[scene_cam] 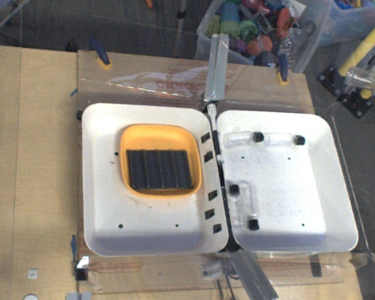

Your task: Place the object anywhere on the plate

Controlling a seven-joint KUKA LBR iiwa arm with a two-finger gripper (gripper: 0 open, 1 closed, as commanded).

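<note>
Black ribbed block (159, 169) lies flat on the orange plate (132, 136), inside the rim and toward the near edge. Its long axis runs left-right across the camera view and its grooves run front-back. The plate sits in the left bin (99, 217), upper middle, well apart from the bin walls. The right bin (313, 187) holds two clear tubes with black end caps. One tube (274, 139) lies left-right near the far wall, and the other tube (242, 204) lies at a slant just beside the divider between the bins. I cannot tell if the gripper is open or closed or what it holds, and nothing can be said about where it stands relative to the block. The arm comes in from the right, so the block and plate are on the far side, across the right bin and the divider. If the block is the object, my judgement is the placement looks done, since it rests fully on the plate. If a clear tube is meant, the slanted one is nearer the plate and needs a carry leftward over the divider.
</note>
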